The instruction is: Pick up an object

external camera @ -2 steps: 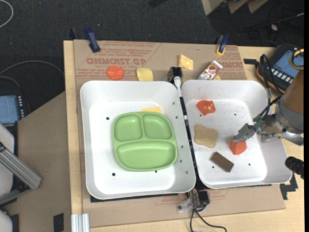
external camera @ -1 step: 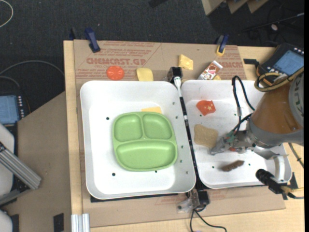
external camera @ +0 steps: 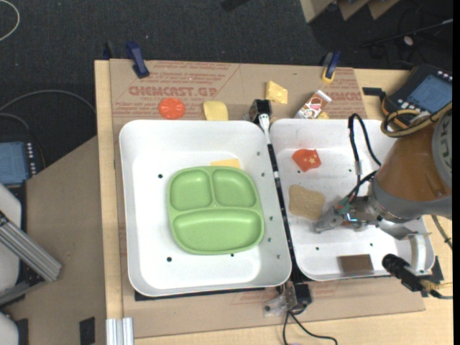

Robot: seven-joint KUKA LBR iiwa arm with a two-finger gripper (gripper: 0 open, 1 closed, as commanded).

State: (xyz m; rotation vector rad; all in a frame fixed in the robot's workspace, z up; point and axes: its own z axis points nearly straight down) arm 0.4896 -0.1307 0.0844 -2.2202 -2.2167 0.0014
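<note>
In the right bin (external camera: 323, 264) lie a red block (external camera: 306, 159), a tan bread-like slice (external camera: 306, 201) and a flat brown rectangle (external camera: 356, 264). My gripper (external camera: 323, 223) reaches in from the right and sits low over the bin floor, just below and right of the tan slice, close to its lower edge. Nothing shows between its tips. The left bin (external camera: 144, 192) holds a green divided plate (external camera: 214, 210) with a pale yellow piece (external camera: 226, 164) at its top edge.
On the cardboard behind the bins lie an orange disc (external camera: 172, 108), a yellow piece (external camera: 215, 110), a yellow wedge (external camera: 277, 92), a red-and-white packet (external camera: 313, 106) and a small black item (external camera: 260, 110). Cables hang over the right bin's far right side.
</note>
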